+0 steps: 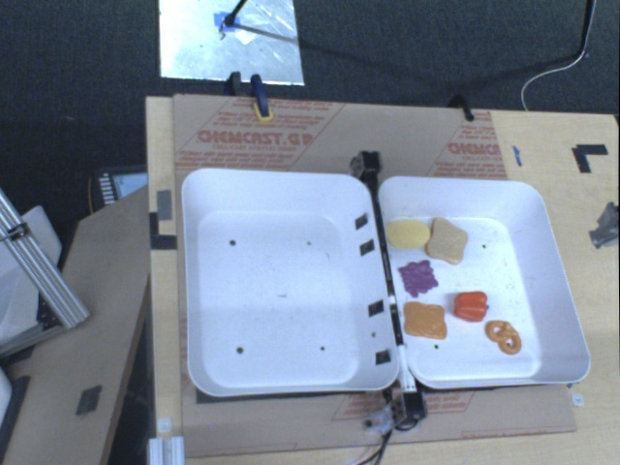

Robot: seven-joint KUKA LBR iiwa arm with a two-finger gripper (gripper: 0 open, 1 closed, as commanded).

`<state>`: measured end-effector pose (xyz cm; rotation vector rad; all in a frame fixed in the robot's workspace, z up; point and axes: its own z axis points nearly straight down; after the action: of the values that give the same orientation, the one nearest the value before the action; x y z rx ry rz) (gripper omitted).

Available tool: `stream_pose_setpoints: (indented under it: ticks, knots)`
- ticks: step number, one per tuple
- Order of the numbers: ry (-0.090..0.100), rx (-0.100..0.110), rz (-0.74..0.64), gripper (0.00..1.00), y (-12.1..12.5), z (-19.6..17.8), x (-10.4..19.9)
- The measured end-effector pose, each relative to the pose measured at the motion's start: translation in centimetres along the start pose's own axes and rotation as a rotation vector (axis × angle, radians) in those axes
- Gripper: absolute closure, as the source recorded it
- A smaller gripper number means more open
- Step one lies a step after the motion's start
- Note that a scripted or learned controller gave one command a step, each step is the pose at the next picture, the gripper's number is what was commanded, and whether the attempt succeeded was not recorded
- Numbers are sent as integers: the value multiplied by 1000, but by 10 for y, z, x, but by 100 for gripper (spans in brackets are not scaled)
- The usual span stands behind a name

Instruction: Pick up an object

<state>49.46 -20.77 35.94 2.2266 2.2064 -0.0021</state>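
The right bin (542,260) holds several small toy foods. A yellow piece (408,232) and a tan bread-like piece (447,241) lie side by side near its back left. In front of them is a purple cluster (418,277). An orange piece (425,321), a red pepper (471,305) and a brown pretzel (503,336) lie toward the front. A small grey part of the gripper (606,225) pokes in at the right edge, outside the bin and well away from the objects.
The left bin (203,260) stands beside the right one, with a black divider strip (383,269) between them. Both rest on a cardboard sheet (291,134). A shiny metal plate (231,25) lies on the dark floor behind.
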Motion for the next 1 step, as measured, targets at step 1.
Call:
stream_pose_setpoints:
  ticks: [1]
  knots:
    - [6, -7, -22, 100, 30, -71, 87]
